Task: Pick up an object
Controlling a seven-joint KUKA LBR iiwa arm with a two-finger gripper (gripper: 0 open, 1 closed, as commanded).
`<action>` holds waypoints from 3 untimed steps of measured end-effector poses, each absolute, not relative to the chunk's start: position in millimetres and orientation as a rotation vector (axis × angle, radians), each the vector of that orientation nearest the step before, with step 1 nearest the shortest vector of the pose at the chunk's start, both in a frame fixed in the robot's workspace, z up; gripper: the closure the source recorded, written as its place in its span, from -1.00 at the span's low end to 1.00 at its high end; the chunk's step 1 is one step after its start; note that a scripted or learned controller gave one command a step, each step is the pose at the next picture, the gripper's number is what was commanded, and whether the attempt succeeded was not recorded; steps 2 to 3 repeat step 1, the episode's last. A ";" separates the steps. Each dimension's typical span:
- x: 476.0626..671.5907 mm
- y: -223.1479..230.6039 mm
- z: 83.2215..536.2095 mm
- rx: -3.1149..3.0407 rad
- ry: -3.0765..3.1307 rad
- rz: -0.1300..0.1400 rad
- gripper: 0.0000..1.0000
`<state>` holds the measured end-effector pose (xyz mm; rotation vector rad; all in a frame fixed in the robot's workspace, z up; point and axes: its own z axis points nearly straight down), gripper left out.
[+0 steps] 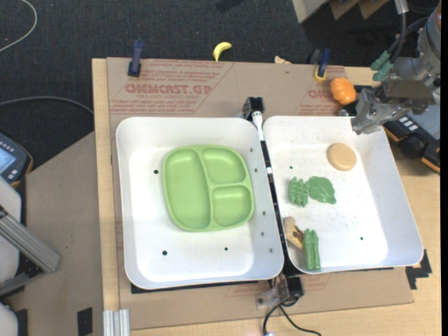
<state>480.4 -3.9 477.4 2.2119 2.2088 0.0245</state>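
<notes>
Cookie (343,157), a tan round disc, sits in the right bin (392,208) toward its far side, near the gripper (365,121), which hovers at the bin's far right corner; can't tell if it's spread or pressed together. Looks like the approach step, nothing gripped; next move calls for shifting over the cookie and descending. Right bin also holds a green leafy piece (322,189), a ridged green piece (298,192) and asparagus (311,249); left bin (140,187) holds a green divided plate (208,187).
</notes>
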 end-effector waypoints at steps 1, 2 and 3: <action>478.9 70.6 449.6 2.218 2.229 -0.004 1.00; 478.9 70.6 449.6 2.218 2.229 -0.004 1.00; 478.9 70.6 449.6 2.218 2.229 -0.004 1.00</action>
